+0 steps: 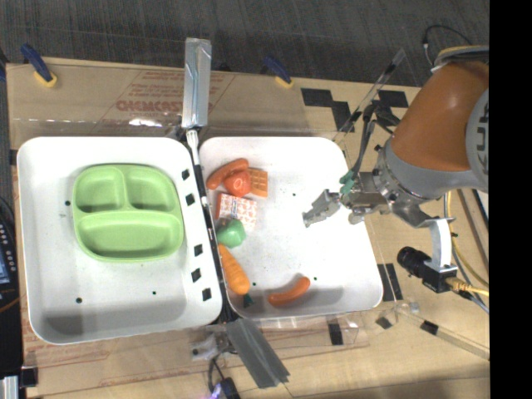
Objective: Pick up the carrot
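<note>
Carrot (234, 270): lies flat in the right bin (332, 152), hard against its left wall, near the front-left corner — orange body running toward the front edge, green top (231, 233) at the far end.
Gripper (318, 213): hovers over the bare middle of the right bin, toward its right edge; well apart from the carrot. Nothing sits between the fingers.
Fingers: the slant and blur hide the gap, so I cannot tell whether they are spread or pressed together.
Arm (436, 131): reaches in over the right rim of the right bin, orange band above the wrist.
Neighbours: a sausage-like piece (288, 290) lies by the front edge, just beside the carrot's tip; a red-and-white packet (236, 207) is next to the green top; more orange food (239, 175) crowds the back-left corner.
Left bin (41, 248): carries a green divided plate (129, 210).
Done so far: nothing of the pick, as far as can be judged — carrot untouched on the bin floor.
Left to do: cross to the left wall, come down over the carrot, close on it, lift.
Likely snag: the wall and close neighbours leave little room for the fingers.
</note>
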### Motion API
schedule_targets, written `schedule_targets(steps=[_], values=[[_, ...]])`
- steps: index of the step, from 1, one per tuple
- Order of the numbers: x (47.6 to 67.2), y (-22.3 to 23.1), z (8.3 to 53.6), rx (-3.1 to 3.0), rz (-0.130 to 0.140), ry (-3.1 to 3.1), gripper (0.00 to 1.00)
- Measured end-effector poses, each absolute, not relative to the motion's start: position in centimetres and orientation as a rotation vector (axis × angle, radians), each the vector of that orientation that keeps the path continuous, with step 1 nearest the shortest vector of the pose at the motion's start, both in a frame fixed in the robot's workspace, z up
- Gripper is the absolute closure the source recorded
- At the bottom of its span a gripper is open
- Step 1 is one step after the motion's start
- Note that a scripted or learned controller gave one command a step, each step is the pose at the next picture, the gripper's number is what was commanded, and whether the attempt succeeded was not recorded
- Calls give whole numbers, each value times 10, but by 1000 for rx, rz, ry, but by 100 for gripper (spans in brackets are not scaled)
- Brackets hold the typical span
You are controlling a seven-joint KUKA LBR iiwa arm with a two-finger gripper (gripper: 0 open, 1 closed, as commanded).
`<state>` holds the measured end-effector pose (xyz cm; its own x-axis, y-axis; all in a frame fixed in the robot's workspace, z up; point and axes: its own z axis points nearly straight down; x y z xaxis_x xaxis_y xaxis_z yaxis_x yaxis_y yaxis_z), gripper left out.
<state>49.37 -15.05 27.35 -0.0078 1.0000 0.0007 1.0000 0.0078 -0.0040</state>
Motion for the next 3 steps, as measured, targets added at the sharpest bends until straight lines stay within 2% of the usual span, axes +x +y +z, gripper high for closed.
schedule_targets(steps=[1,2,3], values=[[476,-141,136,-1888,4,-2504,0],[503,-144,91,-833,-1,-3026,0],[525,-121,92,-1345,0,-2839,0]])
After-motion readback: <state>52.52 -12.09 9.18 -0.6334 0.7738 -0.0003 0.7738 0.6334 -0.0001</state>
